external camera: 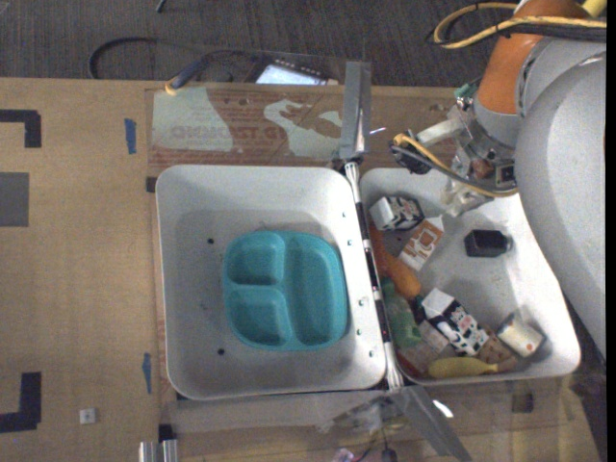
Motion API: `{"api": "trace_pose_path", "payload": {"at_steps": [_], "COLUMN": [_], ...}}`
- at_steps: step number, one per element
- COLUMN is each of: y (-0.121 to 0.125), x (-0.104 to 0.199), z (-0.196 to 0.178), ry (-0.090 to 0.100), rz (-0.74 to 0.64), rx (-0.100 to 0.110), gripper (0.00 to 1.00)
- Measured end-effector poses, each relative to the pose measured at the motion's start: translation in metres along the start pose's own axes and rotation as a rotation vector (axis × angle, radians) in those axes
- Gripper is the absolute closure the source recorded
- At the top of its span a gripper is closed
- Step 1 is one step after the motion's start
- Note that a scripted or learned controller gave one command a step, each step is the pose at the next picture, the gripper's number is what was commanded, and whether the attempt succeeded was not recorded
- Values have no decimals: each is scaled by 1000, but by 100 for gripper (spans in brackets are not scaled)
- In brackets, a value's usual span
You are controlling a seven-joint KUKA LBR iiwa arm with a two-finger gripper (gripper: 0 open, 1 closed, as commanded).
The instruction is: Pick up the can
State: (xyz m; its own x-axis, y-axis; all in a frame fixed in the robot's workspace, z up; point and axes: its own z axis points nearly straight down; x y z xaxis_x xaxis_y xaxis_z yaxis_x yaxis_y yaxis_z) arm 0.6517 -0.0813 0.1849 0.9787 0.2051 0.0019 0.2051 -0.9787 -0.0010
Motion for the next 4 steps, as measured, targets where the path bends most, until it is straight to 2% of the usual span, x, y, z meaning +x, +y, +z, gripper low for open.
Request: {"api": "trace_pose_path", "payload": {"at_steps": [1,2,3,4], "y": [34,81,140,138], "x": [-7,-12,-25,-29], "z": [-20,14,-28,-96], "ry": [-2,-5,-1,-4], "rz": [-1,-52,6,3], "rx": [-1,1,-1,0], "gripper": [100,100,100,100]}}
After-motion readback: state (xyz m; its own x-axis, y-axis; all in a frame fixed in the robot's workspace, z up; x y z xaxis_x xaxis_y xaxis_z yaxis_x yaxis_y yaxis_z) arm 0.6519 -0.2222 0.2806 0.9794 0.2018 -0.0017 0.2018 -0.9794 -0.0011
